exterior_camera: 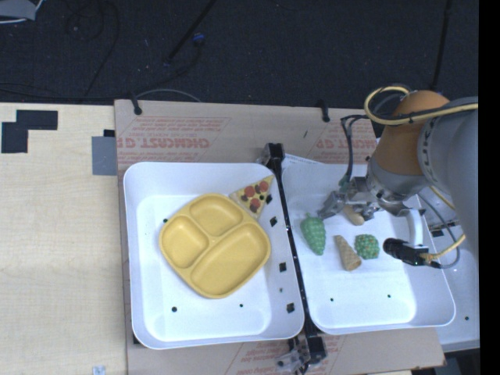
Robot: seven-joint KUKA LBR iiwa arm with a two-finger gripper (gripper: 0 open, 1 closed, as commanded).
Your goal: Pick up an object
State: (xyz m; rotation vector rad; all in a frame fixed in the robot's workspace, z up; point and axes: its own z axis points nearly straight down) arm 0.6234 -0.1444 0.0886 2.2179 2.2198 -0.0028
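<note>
Inside the left bin (148, 287) lies a yellow tray (215, 244); jaws' state unclear.

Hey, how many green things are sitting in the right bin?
2. One green piece lies near the bin's left wall; a rounder green piece lies further right, beside the tan cone. The arm covers part of the bin, so more may be hidden.
</note>
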